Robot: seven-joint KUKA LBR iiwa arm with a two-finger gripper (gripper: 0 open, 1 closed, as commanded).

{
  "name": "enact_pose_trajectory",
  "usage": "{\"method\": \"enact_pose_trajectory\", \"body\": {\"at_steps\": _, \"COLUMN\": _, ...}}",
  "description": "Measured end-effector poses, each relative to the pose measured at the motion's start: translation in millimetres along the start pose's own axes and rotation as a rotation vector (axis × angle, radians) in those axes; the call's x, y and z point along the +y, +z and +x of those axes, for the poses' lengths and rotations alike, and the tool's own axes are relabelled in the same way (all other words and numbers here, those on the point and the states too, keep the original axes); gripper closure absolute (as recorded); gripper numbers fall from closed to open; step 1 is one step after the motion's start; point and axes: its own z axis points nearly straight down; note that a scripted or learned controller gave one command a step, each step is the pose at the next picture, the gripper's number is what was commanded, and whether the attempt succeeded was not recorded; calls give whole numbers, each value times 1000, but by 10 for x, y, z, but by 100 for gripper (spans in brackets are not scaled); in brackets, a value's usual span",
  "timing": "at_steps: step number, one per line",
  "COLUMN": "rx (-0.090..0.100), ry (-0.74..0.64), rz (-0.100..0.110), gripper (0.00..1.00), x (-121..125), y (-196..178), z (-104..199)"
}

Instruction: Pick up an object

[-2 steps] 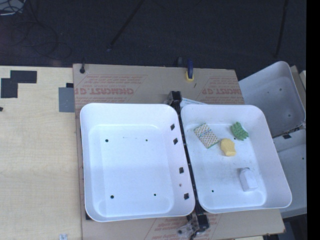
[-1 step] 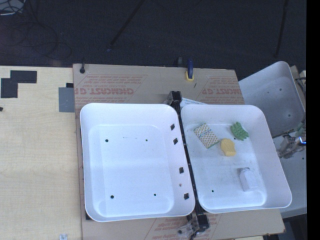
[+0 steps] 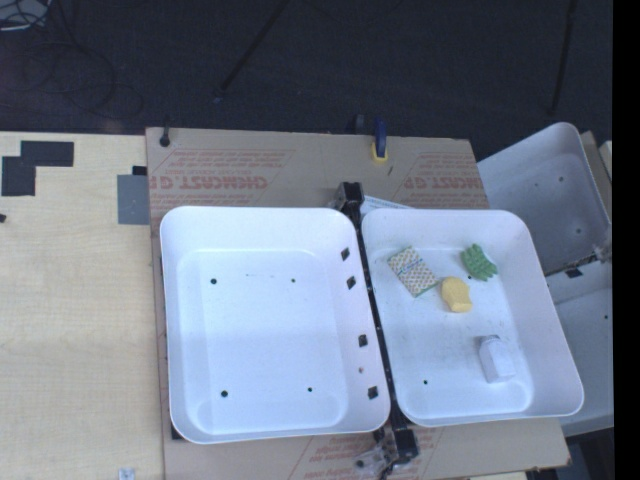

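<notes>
End effector: open or closed, I cannot tell from here. Nothing lifted yet, so the pick is all still to do. Inside the right bin, four candidates wait: checkered pad and green piece by its far wall, yellow lump mid-bin, white block towards its near-right corner.

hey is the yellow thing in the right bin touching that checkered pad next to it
Apart. The camera view shows a thin strip of white bin floor between the yellow object and the checkered pad, which lies up and to its left.
</notes>
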Motion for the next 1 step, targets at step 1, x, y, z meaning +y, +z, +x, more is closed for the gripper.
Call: {"method": "enact_pose_trajectory", "body": {"at_steps": 1, "rx": 8, "ry": 2, "rz": 20, "gripper": 100, "x": -193, "y": 1047, "z": 21}}
